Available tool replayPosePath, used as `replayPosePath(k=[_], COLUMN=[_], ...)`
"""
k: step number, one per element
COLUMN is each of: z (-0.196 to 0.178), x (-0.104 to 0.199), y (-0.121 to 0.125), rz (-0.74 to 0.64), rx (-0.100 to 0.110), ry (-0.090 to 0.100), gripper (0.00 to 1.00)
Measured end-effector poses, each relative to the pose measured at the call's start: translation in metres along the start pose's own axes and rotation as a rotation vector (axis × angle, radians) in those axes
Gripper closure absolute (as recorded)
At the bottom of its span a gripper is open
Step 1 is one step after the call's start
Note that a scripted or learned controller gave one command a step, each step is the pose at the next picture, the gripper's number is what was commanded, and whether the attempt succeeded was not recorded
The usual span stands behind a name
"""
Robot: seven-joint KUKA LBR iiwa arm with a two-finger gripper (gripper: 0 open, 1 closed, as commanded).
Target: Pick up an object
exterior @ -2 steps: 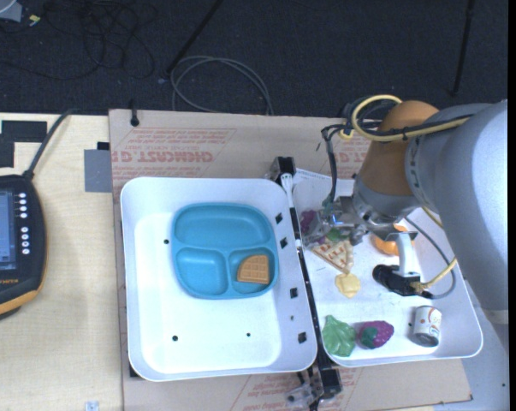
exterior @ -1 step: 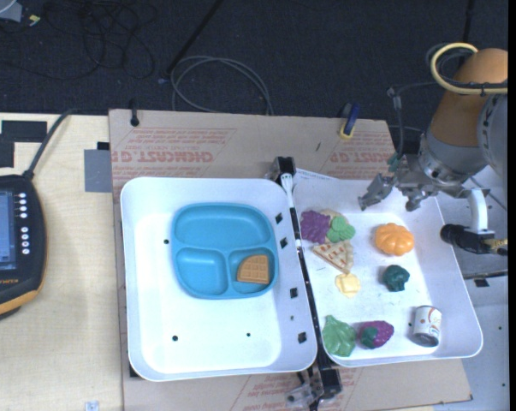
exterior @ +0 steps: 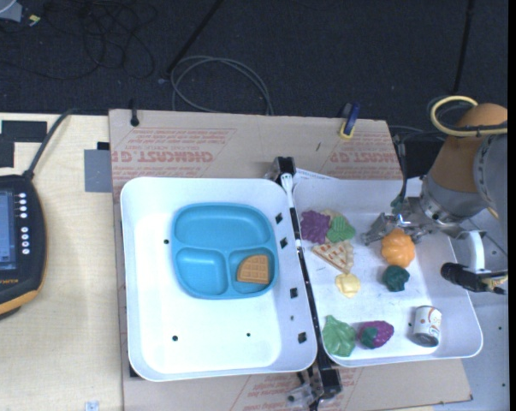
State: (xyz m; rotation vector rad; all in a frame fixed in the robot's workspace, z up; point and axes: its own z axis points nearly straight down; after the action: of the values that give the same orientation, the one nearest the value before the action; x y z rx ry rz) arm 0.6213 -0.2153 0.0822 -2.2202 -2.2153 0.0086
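Observation:
The right white bin [exterior: 463, 336] holds several toy foods: an orange fruit [exterior: 398, 248], a dark green piece [exterior: 395, 277], a pizza slice [exterior: 334, 253], purple grapes [exterior: 314, 224], a green leaf [exterior: 341, 229], a small yellow piece [exterior: 347, 284], another green leaf [exterior: 338, 335], a purple piece [exterior: 376, 334] and a small can [exterior: 425, 324]. My gripper [exterior: 396, 225] hangs low at the bin's upper right, just above and touching or nearly touching the top of the orange fruit. Nothing is seen lifted in it.
The left white bin [exterior: 146, 315] holds a blue divided plate [exterior: 208, 259] with a waffle piece [exterior: 254, 270] in its lower right compartment. A black divider [exterior: 293, 255] runs between the bins. A teach pendant [exterior: 5, 238] lies at the far left.

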Motion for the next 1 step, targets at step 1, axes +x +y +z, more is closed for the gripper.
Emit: replayPosePath(k=[1], z=[-0.0161], x=[0.0012], y=[0.0026], rz=[-0.005], rx=[-0.005], ry=[0.0], gripper=[1.0])
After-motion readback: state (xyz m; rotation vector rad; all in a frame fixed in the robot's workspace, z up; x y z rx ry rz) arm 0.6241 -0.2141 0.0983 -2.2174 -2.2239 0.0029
